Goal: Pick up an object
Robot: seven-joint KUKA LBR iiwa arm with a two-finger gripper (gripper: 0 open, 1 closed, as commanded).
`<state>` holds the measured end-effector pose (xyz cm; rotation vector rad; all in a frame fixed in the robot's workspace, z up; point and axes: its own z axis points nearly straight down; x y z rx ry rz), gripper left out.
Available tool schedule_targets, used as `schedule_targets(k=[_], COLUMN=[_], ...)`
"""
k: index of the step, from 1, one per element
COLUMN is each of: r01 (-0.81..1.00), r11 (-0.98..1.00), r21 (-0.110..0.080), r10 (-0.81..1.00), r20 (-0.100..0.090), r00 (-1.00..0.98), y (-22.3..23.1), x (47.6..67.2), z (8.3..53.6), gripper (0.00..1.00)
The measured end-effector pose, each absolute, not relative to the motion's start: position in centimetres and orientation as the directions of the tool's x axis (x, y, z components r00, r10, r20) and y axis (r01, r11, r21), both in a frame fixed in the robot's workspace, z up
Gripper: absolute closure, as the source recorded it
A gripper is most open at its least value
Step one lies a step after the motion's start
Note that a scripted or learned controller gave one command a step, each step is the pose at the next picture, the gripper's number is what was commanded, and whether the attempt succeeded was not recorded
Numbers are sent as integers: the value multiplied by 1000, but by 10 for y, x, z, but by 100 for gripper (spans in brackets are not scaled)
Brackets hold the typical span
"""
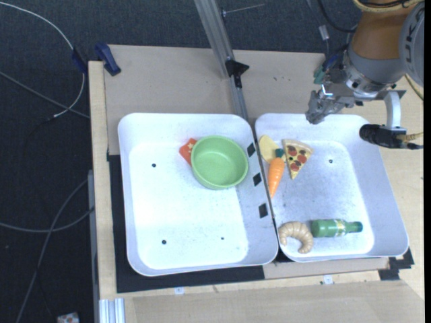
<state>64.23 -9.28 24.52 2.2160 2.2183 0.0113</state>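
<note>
My gripper (316, 115) hangs over the far rim of the right bin (377, 180), with nothing seen between its fingers. In that bin a pizza slice (295, 157) lies near the far left, below and left of the gripper. An orange carrot (275, 173) lies beside it along the left wall, next to a pale yellow piece (267, 147). A croissant (297, 236) and a green bottle (335, 228) lie at the near edge. The left bin (168, 227) holds a green bowl (218, 161) with a red object (186, 151) tucked behind it.
A metal post (219, 39) slants up from between the bins at the back. A black camera unit (382, 134) sticks out from the arm over the right bin's far right corner. Cables run across the dark floor on the left.
</note>
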Motion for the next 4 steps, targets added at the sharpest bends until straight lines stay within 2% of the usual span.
schedule_targets(k=[1, 2, 3, 4], r01=[1000, 1000, 1000, 1000], r11=[1, 5, 5, 5], r21=[6, 6, 4, -6], r10=[1000, 1000, 1000, 1000], r20=[0, 2, 2, 3], r00=[-1, -5, -5, -5], y=[-92, -34, 13, 70], x=[643, 646, 657, 658], z=[260, 266, 255, 239], gripper=[100, 100, 100, 100])
